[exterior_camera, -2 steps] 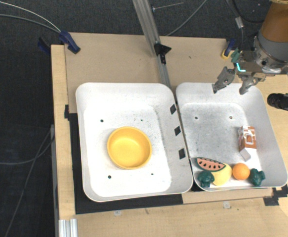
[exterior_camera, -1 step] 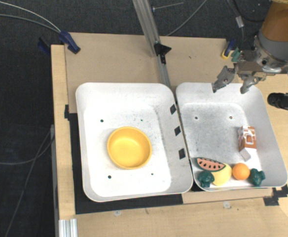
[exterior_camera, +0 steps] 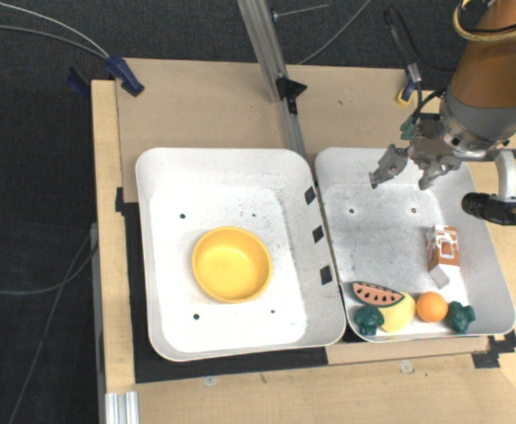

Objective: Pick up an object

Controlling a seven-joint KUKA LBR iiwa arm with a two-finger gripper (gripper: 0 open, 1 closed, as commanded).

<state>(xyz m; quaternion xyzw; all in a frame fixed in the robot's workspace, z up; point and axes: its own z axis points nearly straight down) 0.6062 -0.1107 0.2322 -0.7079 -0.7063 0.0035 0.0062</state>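
Observation:
My gripper (exterior_camera: pixel 407 173) hangs over the far end of the right bin (exterior_camera: pixel 382 237), open, with nothing between its two grey fingers. Along that bin's near edge lie a watermelon slice (exterior_camera: pixel 378 293), a yellow fruit (exterior_camera: pixel 400 313), a dark green toy (exterior_camera: pixel 368 319), an orange ball (exterior_camera: pixel 431 307) and another green piece (exterior_camera: pixel 459 316). A small brown and white carton (exterior_camera: pixel 443 246) rests by the right wall, well below the gripper.
The left bin (exterior_camera: pixel 165 201) holds a yellow bowl (exterior_camera: pixel 231 262) near its middle. A metal pole (exterior_camera: pixel 267 51) slants up from between the bins at the back. A black fixture (exterior_camera: pixel 490 207) sits at the right bin's right side.

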